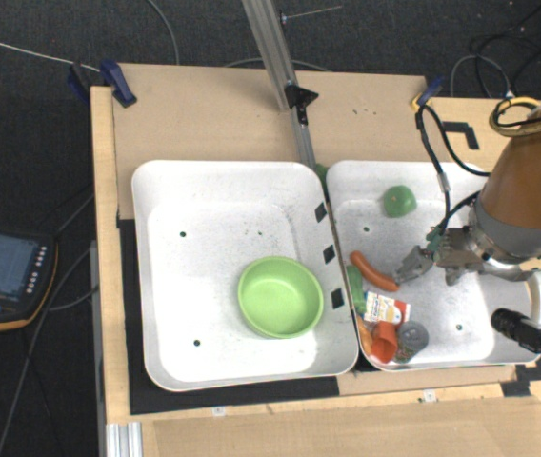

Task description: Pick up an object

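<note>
My gripper (415, 265) hangs over the middle of the right bin (461, 346), its fingers pointing left and spread apart with nothing between them. Just left of it lies an orange-red carrot-like piece (373, 272). Below that sit a small white and orange packet (383, 308), an orange object (381, 339) and a grey round cap (410, 335), bunched in the bin's front left corner. A green ball (399, 200) rests near the back of the right bin. A light green bowl (280, 297) stands in the left bin (185, 255), toward its front right.
A metal pole (275, 41) slants down from the top to the divide between the bins. Black cables (437, 174) run along the arm on the right. A handheld pendant (4, 274) lies off the bench at far left.
</note>
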